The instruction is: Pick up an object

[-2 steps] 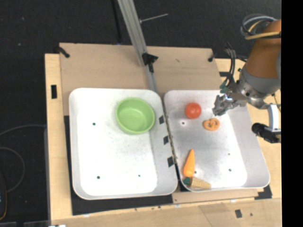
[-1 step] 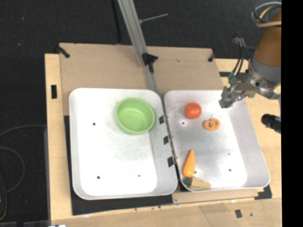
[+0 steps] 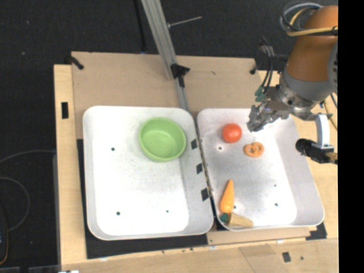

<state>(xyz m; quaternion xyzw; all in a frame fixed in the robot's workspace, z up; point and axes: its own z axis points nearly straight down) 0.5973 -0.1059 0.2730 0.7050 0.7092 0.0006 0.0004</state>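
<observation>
Two shallow white bins sit side by side on a tan wooden bench (image 3: 125, 78). The left bin (image 3: 114, 209) holds a light green round bowl (image 3: 162, 139) near its far right corner. The right bin (image 3: 290, 198) holds a red round tomato-like ball (image 3: 231, 133), a small orange ring-shaped piece (image 3: 253, 149), and an orange toy carrot (image 3: 227, 196) beside a tan wedge (image 3: 241, 221). The grey two-finger gripper (image 3: 257, 121) hovers just right of the red ball.

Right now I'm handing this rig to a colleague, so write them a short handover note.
Gripper: hovering over the right bin's far side, beside the red ball, holding nothing.
Right bin: red ball, orange ring, carrot, a tan wedge at the near edge.
Left bin: green bowl.
Done: nothing lifted.
Left: grasp and pick up one object.
</observation>
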